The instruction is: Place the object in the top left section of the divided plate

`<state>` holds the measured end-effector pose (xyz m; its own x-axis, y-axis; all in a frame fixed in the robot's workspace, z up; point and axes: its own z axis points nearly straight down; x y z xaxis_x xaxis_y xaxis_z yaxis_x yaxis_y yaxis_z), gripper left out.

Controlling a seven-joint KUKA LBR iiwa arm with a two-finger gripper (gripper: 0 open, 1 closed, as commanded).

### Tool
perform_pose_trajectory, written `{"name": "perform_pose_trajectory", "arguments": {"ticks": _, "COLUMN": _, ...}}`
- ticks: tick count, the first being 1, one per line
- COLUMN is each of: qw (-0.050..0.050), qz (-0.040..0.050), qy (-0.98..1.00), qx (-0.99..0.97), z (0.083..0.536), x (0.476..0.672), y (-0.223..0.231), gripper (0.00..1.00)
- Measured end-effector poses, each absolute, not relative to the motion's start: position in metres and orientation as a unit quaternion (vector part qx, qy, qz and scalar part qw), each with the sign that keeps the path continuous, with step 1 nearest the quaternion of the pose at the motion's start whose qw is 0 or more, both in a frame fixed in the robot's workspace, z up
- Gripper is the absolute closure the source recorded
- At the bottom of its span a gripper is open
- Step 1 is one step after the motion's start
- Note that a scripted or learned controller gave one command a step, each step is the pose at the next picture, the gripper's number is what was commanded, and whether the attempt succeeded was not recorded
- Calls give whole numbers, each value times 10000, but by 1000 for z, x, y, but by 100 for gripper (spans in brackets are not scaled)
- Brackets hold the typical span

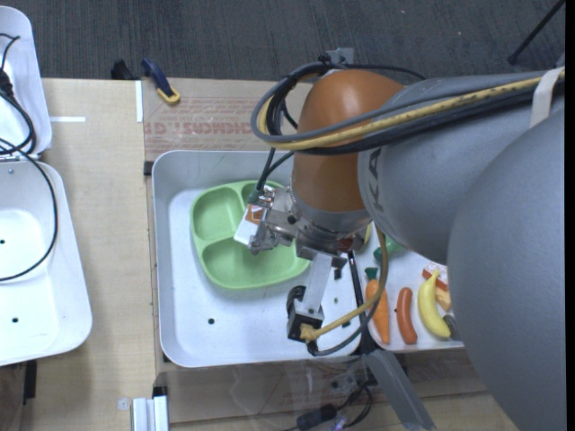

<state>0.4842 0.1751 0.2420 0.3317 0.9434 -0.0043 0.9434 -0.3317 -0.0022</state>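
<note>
Hand point(260, 227) over green divided plate point(220, 241), grip state unclear; small white-and-brown object point(252, 223) at fingertips, above plate's middle divider.

We are seeing the divided plate point(225, 241) lying in the left part of the right bin point(180, 330). A carrot point(380, 311), a sausage point(406, 315) and a banana point(433, 306) are lying to its right. The left bin point(45, 312) is standing apart on the counter point(99, 115).

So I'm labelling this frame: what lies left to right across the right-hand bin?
Green divided plastic plate → small white-and-brown object over the plate → orange toy carrot → red toy sausage → yellow toy banana.
</note>
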Motion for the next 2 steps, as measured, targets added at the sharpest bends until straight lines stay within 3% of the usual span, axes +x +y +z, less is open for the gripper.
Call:
{"name": "perform_pose_trajectory", "arguments": {"ticks": 1, "qw": -8, "qz": -35, "qy": 6254, "qx": 7803, "z": 142, "x": 476, "y": 169, "gripper": 0}}
{"name": "perform_pose_trajectory", "arguments": {"ticks": 2, "qw": -2, "qz": -28, "qy": 6595, "qx": 7517, "z": 141, "x": 477, "y": 228, "gripper": 0}}
